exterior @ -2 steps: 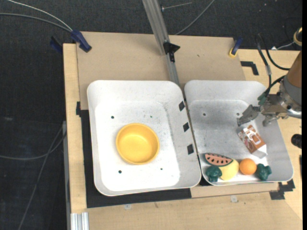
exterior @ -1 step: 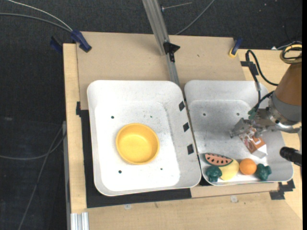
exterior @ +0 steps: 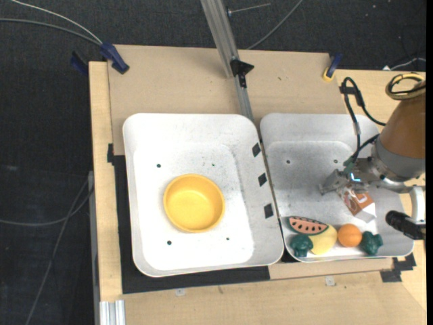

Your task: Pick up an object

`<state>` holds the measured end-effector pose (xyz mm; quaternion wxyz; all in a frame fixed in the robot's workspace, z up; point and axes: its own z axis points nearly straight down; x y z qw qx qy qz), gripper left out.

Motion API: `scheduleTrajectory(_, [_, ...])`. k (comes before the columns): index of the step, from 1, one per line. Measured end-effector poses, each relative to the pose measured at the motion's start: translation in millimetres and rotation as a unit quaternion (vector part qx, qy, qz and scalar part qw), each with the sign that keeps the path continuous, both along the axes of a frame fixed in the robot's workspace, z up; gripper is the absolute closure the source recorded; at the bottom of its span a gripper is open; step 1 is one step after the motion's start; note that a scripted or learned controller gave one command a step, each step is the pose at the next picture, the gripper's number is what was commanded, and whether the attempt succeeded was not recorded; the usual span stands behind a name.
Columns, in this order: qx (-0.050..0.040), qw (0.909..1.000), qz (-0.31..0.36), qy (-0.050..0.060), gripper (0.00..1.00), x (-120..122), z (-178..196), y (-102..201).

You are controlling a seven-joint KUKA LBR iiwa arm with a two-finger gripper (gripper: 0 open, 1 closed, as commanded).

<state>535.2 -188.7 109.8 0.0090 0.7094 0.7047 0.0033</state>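
Observation:
My gripper hangs low over the right bin, near its right side, and looks open. One grey finger juts out to the left. A small brown and white packet lies just below and right of the gripper, touching or nearly touching it; nothing is plainly held between the fingers. Along the bin's front edge lie a watermelon slice, a green broccoli piece, a yellow fruit, an orange and a small green toy.
The left bin holds a yellow bowl. A metal pole slants over the bench's back edge. A black cable loops above the right bin next to the arm.

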Motion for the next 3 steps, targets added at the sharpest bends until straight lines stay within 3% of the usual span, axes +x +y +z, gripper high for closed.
scheduleTrajectory(1, [-0.0064, 0.9999, 0.001, -0.013, 1.0, 5, 18, -2])
scheduleTrajectory(2, [0.0042, 1.0, 0.004, 0.005, 1.0, 3, 85, -2])
scheduleTrajectory(3, [0.0029, 1.0, 0.004, 0.004, 1.0, 6, 132, -2])
